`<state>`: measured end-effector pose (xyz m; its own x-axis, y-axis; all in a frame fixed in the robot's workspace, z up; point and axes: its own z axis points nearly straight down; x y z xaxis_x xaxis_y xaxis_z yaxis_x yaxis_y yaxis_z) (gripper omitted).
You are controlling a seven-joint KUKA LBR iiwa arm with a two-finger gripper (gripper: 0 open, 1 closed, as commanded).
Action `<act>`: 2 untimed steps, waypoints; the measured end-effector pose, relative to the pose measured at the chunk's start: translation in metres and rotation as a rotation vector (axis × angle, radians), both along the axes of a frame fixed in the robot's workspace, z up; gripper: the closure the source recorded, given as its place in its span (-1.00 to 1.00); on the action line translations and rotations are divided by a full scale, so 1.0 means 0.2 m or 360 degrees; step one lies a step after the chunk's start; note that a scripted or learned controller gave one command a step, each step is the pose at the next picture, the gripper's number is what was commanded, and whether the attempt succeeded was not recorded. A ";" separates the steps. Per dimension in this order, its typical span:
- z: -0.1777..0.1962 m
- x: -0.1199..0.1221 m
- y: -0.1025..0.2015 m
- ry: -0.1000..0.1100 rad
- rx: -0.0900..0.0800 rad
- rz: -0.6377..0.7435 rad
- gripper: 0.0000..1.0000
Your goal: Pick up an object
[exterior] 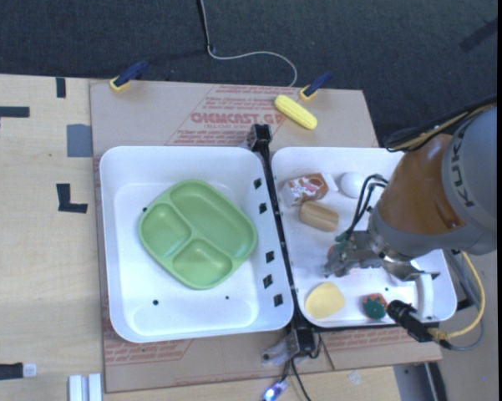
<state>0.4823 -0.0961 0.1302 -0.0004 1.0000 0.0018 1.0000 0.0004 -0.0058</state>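
**Gripper low in the right bin, nothing yet seen in its grasp**

The gripper is seen down inside the right bin, near the middle of its floor, with the grey arm and its orange band leaning in above it. Whether it is released or clenched cannot be told, since that part is dark and small in the camera view; no object is seen in its grasp.

The likeliest targets are judged to be the tan bread-like piece, just up and left of the gripper, and the pale yellow round piece, just below it near the front wall. For a sound pick, one object should be chosen and the gripper centred over it before it is lowered, so that neighbours are not nudged. The yellow piece lies close to the bin's wall and divider, so an approach from the open side would be safer. A straight lift should then be made, and the grasp checked.

Counted in the right bin: one tan piece, one brown-and-white wrapped item, one white egg-like object, one pale yellow piece, one small green-and-red object. In the left bin: one green divided tray. On the bench behind the bins: one yellow corn-like toy and two clamps with blue handles.
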 end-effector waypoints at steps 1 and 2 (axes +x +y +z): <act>0.61 0.16 0.34 -0.0030 0.0001 0.0017 1.00; 1.27 0.06 0.50 -0.0031 0.0000 0.0007 1.00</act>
<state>0.4946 0.0038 0.3846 -0.0052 1.0000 0.0019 0.9999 0.0051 0.0135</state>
